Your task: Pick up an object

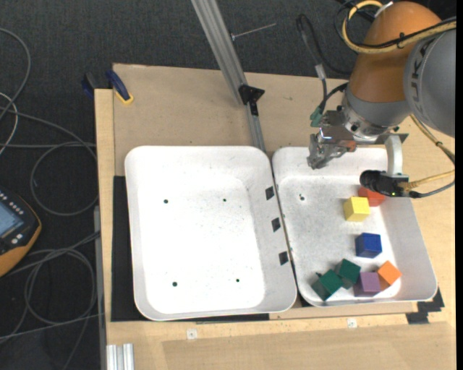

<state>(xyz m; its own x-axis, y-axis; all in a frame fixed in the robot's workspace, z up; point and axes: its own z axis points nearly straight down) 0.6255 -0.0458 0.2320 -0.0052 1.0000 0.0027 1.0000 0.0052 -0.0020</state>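
Presumably light and rigid, the yellow block (356,208) lay at four o'clock from our gripper (318,160), whose finger spread we could not tell; we judged opposite flat faces the best hold.

The arm (427,65) is a thick, rounded grey casing with a broad glossy orange band (387,54) above the wrist. Below the band sits a silver, ring-shaped flange, and under that a small metal gripper (318,157) of grey and dark parts with a speck of green on one side. Thin black and yellow cables (358,22) loop around the orange section.
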